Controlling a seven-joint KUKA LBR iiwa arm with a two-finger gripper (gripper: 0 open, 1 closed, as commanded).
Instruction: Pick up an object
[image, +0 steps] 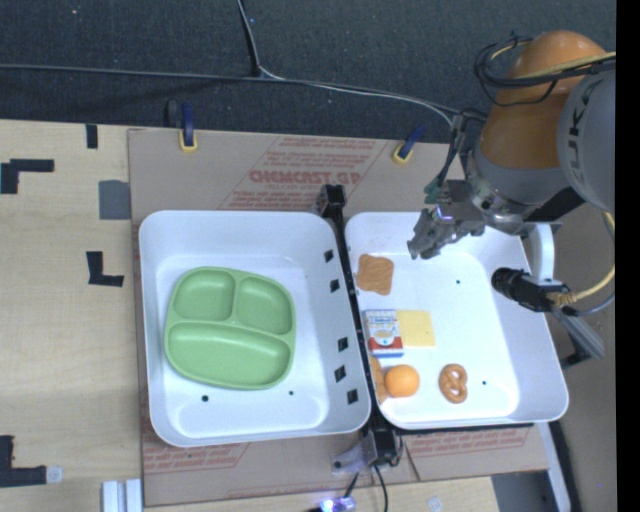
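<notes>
My gripper (428, 243) over right bin (500, 330) | fingers nearly closed, hold nothing | toast (375, 274) at 8 o'clock from it

two white bins (150, 300), one green tray (231, 327), five small food items (402, 382).

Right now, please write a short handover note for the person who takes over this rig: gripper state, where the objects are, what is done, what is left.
Gripper: above the far part of the right bin, holding nothing visible.
Right bin contents: brown toast-like piece, yellow square, small carton, orange ball, pretzel.
Left bin: green divided plate.
Done: nothing picked up.
Left: grasp one object; the toast-like piece lies nearest the gripper.
</notes>
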